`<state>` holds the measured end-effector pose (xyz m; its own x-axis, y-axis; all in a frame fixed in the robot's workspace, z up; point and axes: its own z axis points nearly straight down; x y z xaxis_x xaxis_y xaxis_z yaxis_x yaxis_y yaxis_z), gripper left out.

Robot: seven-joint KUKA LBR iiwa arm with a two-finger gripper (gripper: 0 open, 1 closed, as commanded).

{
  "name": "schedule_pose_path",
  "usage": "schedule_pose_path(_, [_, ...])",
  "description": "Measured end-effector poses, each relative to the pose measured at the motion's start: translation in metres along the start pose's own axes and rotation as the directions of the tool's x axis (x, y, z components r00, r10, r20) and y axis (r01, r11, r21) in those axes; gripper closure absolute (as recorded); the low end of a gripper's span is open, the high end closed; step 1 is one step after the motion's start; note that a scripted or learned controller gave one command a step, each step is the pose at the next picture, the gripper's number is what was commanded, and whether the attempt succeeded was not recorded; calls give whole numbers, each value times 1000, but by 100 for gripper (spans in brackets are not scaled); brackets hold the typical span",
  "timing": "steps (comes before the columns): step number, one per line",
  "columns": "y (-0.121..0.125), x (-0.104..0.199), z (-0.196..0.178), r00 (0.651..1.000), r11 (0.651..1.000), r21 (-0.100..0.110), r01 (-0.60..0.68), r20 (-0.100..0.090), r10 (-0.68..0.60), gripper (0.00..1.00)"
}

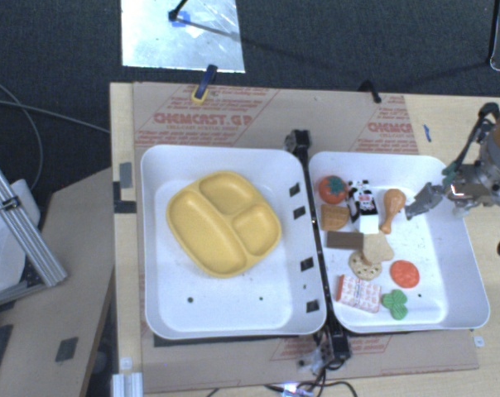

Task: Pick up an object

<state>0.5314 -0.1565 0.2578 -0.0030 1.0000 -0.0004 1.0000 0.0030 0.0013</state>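
The gripper (421, 202) hangs over the right side of the right bin (457, 300), reaching in from the right, and nothing shows between its dark tips; whether they stand wide or narrow I cannot tell from this slant. All the candidate things lie to its left and nearer the viewer, crowded into the left half of that bin. The closest is the drumstick (391, 206), just left of the gripper, with its long axis running from the fat end at the far side down toward the near side, tilted slightly left. Beyond it, further left, sit the cow (365, 198), the tomato (333, 188) and the bread (334, 217); nearer the viewer are the cookie (364, 265), the red disc (405, 274) and the broccoli (395, 304). The left bin (163, 304) bears only the yellow tray (223, 222). In my judgement the drumstick is the likeliest target, calling for a short shift left and a descent.
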Motion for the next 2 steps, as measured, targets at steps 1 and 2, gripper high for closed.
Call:
schedule_pose_path(1, [-47,113,60,1000,1000,8,10,-6,-10,0])
schedule_pose_path(2, [-43,106,46,1000,1000,-3,-1,-1,1,100])
